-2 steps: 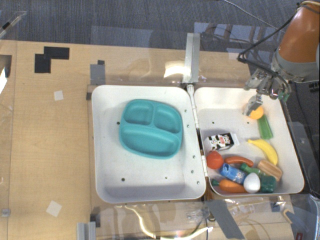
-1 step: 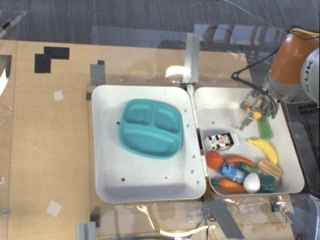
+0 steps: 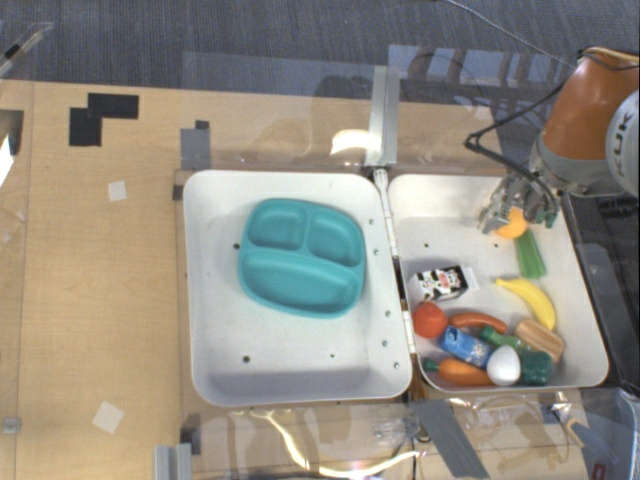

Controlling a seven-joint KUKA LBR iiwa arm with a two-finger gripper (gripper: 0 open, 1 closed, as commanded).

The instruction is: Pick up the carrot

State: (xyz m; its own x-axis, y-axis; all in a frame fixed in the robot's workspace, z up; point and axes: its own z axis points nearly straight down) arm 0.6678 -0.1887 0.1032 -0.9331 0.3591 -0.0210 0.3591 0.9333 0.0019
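No step is finished: the carrot (image 3: 458,371) lies in the bin (image 3: 590,368), well apart from the end effector (image 3: 517,211), whose grip I cannot tell.

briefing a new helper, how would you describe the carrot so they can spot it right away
Look in the right bin, at its front edge, in the pile of toy food. The carrot lies flat at the pile's front left, below the blue item. It is the long orange piece with a green end, beside the white egg.

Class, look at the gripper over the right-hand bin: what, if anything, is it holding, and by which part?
It cannot be told. The gripper sits right over a small orange item, but no grasp shows. The carrot lies untouched at the bin's near edge.
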